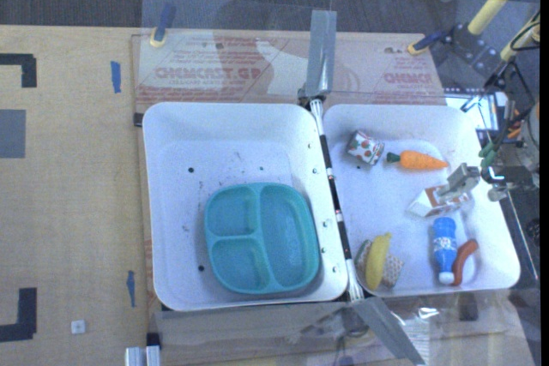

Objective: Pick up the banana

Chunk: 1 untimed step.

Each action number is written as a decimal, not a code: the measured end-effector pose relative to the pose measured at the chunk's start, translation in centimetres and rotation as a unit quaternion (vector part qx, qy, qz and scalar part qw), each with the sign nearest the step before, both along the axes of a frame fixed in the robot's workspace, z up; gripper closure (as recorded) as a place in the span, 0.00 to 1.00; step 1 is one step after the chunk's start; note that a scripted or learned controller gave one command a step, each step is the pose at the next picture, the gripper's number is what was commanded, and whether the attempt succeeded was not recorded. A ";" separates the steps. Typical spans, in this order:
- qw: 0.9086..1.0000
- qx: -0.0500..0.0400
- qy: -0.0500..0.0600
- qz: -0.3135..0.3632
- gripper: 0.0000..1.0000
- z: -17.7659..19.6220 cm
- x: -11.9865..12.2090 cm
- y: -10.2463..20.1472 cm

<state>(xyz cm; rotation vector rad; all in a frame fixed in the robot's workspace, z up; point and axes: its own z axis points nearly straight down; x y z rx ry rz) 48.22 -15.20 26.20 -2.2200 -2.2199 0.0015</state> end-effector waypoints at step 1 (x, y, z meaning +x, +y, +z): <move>1.000 0.000 -0.001 -0.029 0.00 -12.9 0.0 -2.3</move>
